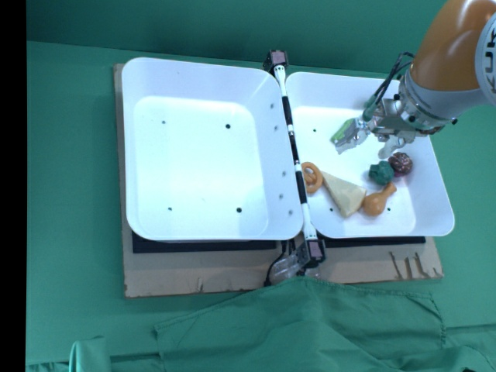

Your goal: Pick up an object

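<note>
Nearest, green cloth laps the bench's front edge. The left bin offers open floor. In the right bin, a pretzel, cheese wedge, orange gourd, teal lump and dark berry crowd its near half; its far-left corner is free. The gripper hangs just above the lump and berry; whether it is released or clenched, I cannot tell.

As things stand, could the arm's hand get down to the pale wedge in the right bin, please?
Probably yes. The hand hangs above the right bin, and the pale wedge lies uncovered, though the pretzel touches one side and the orange gourd crowds the other.
</note>
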